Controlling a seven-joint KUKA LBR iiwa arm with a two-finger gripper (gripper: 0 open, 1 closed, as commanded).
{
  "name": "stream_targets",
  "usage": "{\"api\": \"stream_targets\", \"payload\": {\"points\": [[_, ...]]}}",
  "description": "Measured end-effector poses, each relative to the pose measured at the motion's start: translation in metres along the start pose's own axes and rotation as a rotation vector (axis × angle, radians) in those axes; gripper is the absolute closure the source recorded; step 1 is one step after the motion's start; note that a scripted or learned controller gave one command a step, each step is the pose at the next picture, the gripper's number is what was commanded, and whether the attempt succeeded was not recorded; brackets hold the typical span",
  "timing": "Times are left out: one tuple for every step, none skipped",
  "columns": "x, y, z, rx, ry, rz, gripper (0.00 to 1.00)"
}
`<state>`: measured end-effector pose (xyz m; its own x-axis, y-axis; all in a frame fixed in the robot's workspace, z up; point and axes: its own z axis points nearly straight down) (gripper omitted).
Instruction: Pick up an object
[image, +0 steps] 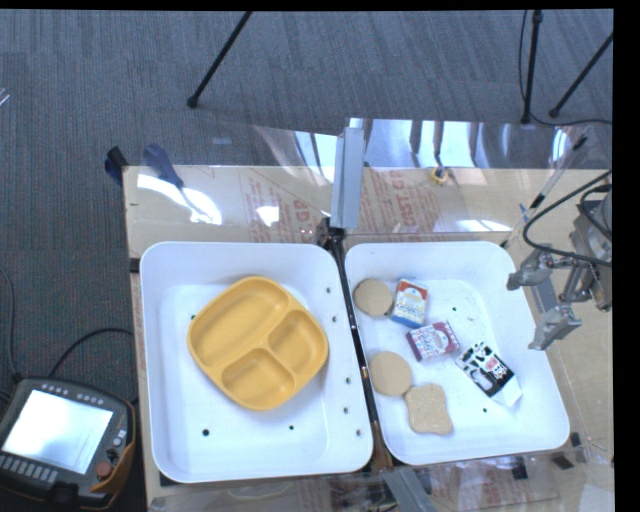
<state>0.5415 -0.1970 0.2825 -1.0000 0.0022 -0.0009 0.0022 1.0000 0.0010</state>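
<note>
Here the black-and-white carton (489, 371) lies just left of the tool (549, 303).

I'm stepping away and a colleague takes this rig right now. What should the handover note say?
Gripper: at the right bin's right edge, above the rim, jaws open, holding nothing.
Right bin: two round cookies, toast slice, blue-white carton, pink packet, black-white carton.
Left bin: yellow divided plate.
Done: nothing picked.
Left: choose an object, descend, grasp, lift.
</note>
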Motion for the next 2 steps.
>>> {"api": "stream_targets", "payload": {"points": [[0.009,0.036,0.149,-0.004,0.016,0.086,0.00],[-0.002,0.038,0.190,0.002,-0.009,0.168,0.00]]}}
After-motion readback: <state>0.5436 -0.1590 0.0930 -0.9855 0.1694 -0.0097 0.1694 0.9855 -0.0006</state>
